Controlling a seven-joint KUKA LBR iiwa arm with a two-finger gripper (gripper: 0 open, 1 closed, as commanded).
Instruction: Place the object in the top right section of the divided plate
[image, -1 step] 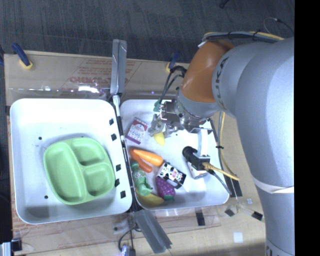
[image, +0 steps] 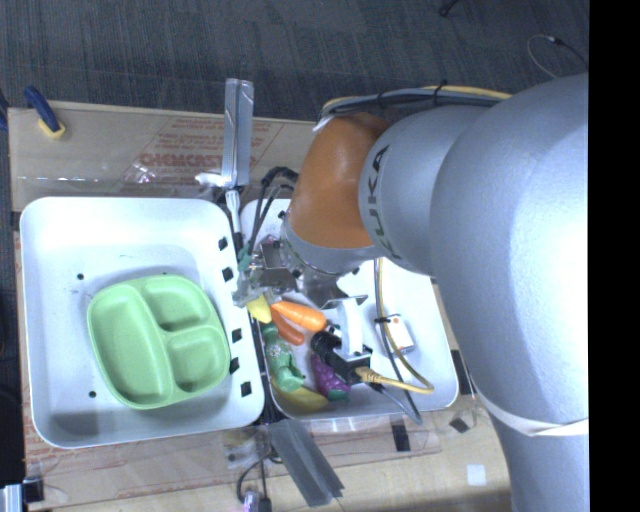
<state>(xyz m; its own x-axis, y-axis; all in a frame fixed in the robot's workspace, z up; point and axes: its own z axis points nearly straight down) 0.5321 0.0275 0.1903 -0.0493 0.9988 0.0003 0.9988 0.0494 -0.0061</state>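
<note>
Left bin (image: 40, 300), shallow white plastic, matte. In it the divided plate (image: 157, 341): pale green, rounded-square, smooth moulded plastic, three wells, sitting slightly rotated. One large well takes the frame-left half; two smaller wells sit on the frame-right side, one above the other. The upper of these, the target section (image: 176, 303), is bare green.

Centre of frame, along the seam between the bins: the gripper (image: 268, 285), dark metal with cables, low over the left edge of the right bin (image: 440, 385).

Just right of and below the gripper lies a pile of toy food. The toy carrot (image: 298, 316), orange, glossy, tapered, lies with its long axis running frame-left to frame-right, slightly downward. Whether it is between the gripper's jaws cannot be told; the wrist hides them. Below it are a green piece (image: 284, 372), a yellow banana-like piece (image: 303, 399) and a purple ridged piece (image: 330, 378).

Judgement: the carrot is the likely task object, still in the right bin. The target section lies to frame-left of the gripper, near, across the bin walls.

Right: the grey arm (image: 500, 230) with its orange band (image: 335, 185).
</note>
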